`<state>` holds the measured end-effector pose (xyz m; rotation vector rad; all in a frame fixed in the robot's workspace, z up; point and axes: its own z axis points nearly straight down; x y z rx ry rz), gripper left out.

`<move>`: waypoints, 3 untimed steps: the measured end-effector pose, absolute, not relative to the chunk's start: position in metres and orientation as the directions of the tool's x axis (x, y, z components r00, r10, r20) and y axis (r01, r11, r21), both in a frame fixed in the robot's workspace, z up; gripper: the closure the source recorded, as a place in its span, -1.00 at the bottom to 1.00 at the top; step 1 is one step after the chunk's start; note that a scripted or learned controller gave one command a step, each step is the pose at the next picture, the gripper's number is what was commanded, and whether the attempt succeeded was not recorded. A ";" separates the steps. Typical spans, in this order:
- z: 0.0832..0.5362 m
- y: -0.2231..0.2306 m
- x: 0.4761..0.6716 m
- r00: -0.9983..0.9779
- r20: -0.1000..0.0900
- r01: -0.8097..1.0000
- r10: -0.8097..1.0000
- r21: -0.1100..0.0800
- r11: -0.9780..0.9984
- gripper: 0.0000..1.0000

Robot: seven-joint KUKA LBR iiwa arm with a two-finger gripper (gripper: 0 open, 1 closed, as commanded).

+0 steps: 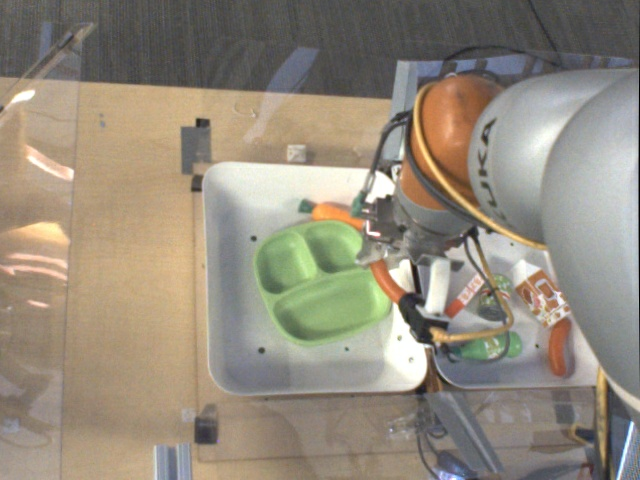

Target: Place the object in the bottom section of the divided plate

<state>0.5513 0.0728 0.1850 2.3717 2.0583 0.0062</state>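
Right of the green divided plate [318, 286], hand [398, 286] seems clamped on an orange sausage-like object [385, 280]: probably light, smooth, slippery; best gripped mid-length.

- The tool [400, 283] is largely covered by the grey arm [560, 188]; how its fingers stand cannot be told.
- The carrot [335, 211], up and left of the tool, is partly hidden behind the wrist.
- The right bin [500, 378] is mostly masked by the arm.
- The printing on the packet [540, 298] to the tool's right is too small to be read.
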 end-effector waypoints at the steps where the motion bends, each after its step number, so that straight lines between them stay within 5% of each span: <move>1: 0.184 0.088 0.519 0.064 0.002 0.998 0.998 0.002 -0.064 1.00; 2: 0.185 0.088 0.520 0.064 0.002 0.998 0.998 0.003 -0.064 -1.00; 3: 0.185 0.020 0.541 0.108 0.001 0.994 0.994 0.004 -0.108 -1.00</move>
